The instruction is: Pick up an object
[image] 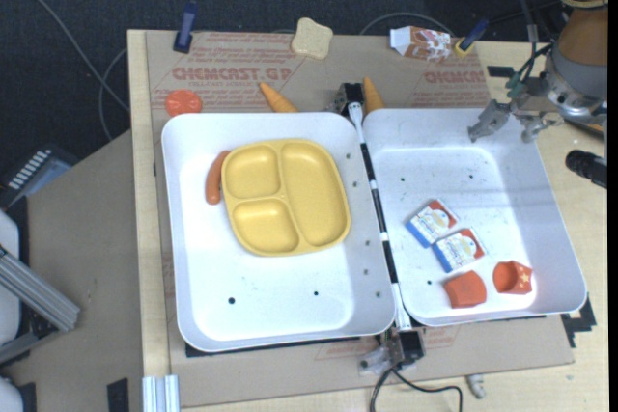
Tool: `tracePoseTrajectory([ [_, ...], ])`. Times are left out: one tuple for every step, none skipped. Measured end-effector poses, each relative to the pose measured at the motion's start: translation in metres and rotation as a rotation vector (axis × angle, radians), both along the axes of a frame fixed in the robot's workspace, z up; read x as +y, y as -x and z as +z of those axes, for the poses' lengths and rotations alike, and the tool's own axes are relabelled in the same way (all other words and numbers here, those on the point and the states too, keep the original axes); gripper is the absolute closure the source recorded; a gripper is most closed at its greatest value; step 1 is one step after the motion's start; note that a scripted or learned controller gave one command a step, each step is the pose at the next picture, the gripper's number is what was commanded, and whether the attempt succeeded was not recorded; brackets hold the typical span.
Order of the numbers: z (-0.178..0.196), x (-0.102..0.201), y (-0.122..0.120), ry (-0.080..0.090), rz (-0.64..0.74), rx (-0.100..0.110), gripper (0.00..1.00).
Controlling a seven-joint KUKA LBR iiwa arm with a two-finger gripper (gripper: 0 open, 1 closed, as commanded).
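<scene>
I see my gripper (508, 118) hanging over the far right rim of the right bin (541, 207), its two fingers spread apart with nothing between them. The arm behind it reaches in from the right, an orange band showing above the wrist.

I take the right bin as my landmark. Its far half is bare white floor, open room just below the gripper. All four objects sit in its near half. Two small blue-and-white packets (432, 221) (458, 249) lie near the middle, almost touching, each with its long axis running diagonally from near-left to far-right. Nearer to me, a red block (465, 289) lies close to the near rim, and an orange-red piece (512, 277) sits just right of it, near the right wall. These two leave little margin to the rim.

Left of the right bin, sharing a dark seam, the left bin (193, 207) holds a yellow divided plate (285, 196) with an orange sausage-shaped piece (212, 178) upright along its left side. Beyond the right bin's far rim lie a slice of toy bread (312, 38), a carrot (277, 98) and a small carton (422, 41).
</scene>
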State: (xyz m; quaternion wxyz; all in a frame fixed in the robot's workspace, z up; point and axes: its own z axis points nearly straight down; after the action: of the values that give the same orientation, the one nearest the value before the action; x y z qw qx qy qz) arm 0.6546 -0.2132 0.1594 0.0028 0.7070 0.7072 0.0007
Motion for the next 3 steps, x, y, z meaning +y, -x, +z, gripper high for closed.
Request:
tracePoseTrajectory([
  [0.033, 0.054, 0.046, -0.004, 0.001, 0.005, 0.00],
  [-0.051, 0.085, 0.100, -0.004, 0.000, 0.008, 0.00],
  [-0.066, 0.097, 0.141, 0.004, -0.001, -0.017, 0.00],
])
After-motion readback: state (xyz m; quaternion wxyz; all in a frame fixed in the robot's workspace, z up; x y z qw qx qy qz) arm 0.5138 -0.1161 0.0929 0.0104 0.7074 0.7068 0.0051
